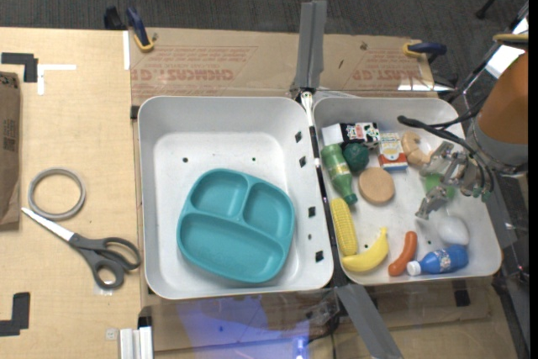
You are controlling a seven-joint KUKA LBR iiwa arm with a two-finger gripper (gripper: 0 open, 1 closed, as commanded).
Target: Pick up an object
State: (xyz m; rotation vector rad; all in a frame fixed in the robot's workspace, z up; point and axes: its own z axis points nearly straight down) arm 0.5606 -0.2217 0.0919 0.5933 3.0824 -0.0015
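The right bin (395, 102) holds several toy foods. A green bottle (339, 168), a corn cob (344, 225) and a banana (368, 255) lie along its left side. A tan round piece (377, 186) sits mid-bin, with a red sausage (403, 253) and a blue bottle (440, 261) at the front. Small cartons (360, 132) stand at the back. My gripper (430, 202) hangs low over the right part of this bin, just above a white lump (454, 229). A small green piece (433, 177) shows close against it.
The left bin (210, 109) holds a teal divided plate (237, 224). On the bench to the left lie scissors (88, 248) and a tape ring (56, 192). Cables (437, 129) trail over the right bin's back right corner.
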